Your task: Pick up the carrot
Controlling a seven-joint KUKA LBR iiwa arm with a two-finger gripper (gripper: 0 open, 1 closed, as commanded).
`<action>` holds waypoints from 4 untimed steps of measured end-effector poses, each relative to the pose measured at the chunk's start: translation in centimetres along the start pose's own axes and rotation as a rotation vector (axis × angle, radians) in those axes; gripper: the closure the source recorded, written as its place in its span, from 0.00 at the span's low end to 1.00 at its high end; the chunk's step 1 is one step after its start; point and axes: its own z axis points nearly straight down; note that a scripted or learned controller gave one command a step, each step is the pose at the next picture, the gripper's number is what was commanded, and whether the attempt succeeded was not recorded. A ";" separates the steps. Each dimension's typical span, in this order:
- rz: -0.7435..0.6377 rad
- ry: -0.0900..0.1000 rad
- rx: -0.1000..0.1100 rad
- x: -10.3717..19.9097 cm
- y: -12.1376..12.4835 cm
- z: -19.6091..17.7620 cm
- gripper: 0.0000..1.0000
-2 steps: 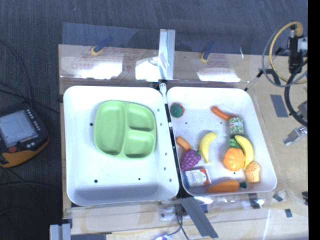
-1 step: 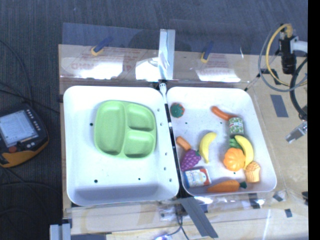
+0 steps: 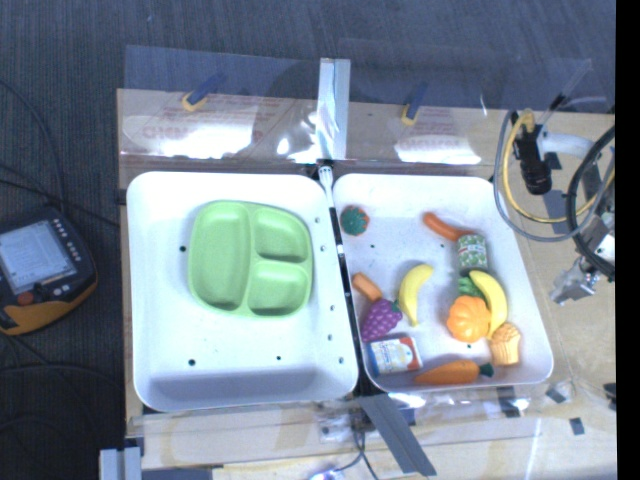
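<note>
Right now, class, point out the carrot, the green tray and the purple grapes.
carrot (image 3: pixel 448 372), camera view, middle of its orange body.
green tray (image 3: pixel 250 257), camera view, ridge between its compartments.
purple grapes (image 3: pixel 379 319), camera view, centre of the bunch.

arm (image 3: pixel 596 230) cut off at right edge

This looks like a robotics lab or test cell, not a home. A plain wooden bench (image 3: pixel 140 108) stands on dark grey carpet (image 3: pixel 60 48), with clear plastic sheets (image 3: pixel 250 78) taped up along its back edge. Two shallow white plastic bins (image 3: pixel 150 368) sit side by side on it, the right one holding toy plastic food (image 3: pixel 470 318). A black-and-orange handheld control pendant (image 3: pixel 40 268) lies on the floor at left, and looped yellow and black cables (image 3: pixel 530 188) hang at right.
</note>
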 end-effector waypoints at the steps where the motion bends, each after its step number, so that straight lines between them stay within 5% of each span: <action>1: -0.214 0.012 0.004 1.0 -0.6 -14.8 1.00; 2: -0.423 0.002 0.006 8.8 -6.2 -9.2 1.00; 3: -0.484 -0.001 0.004 5.5 -3.2 -0.8 1.00; 4: -0.481 0.018 0.010 4.1 -2.1 -14.5 1.00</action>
